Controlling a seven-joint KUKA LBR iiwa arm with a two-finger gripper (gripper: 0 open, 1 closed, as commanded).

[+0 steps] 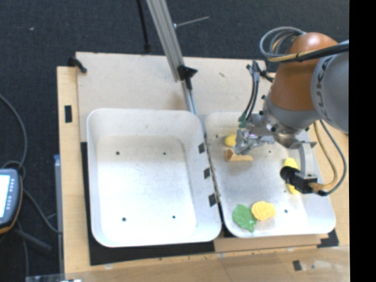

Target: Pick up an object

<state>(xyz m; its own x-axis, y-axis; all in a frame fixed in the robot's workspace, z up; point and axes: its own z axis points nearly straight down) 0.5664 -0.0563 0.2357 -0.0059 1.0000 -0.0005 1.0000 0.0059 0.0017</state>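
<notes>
Bench [129, 87]: pale wood board on a dark carpet floor [59, 16]. Two white bins sit side by side on it, edges touching, with small black clips [207, 173] along the seam. The left bin [147, 175] has a speckled, scuffed floor with a few dark dots. The right bin [264, 181] is the same make.

A metal rail [164, 22] slants in from the top and ends at a black clamp [187, 72] on the bench, just behind the bins. A black cable [144, 25] runs beside it on the carpet. A handheld controller [7, 195] with a lit screen lies on the floor at the far left edge.

The arm [299, 75] comes in from the right, orange band up. The gripper [249, 138] is down over the far left part of the right bin. Can't tell from this angle whether it's spread or closed; nothing visibly pinched.

Objects, all in the right bin:
- tan block [238, 155] flat on the bin floor, just under and left of the gripper, near the seam
- small yellow lump [230, 140] just behind the block, beside the gripper
- green piece [243, 216] and ridged yellow piece [263, 210] touching each other at the near edge, well apart from the gripper
</notes>
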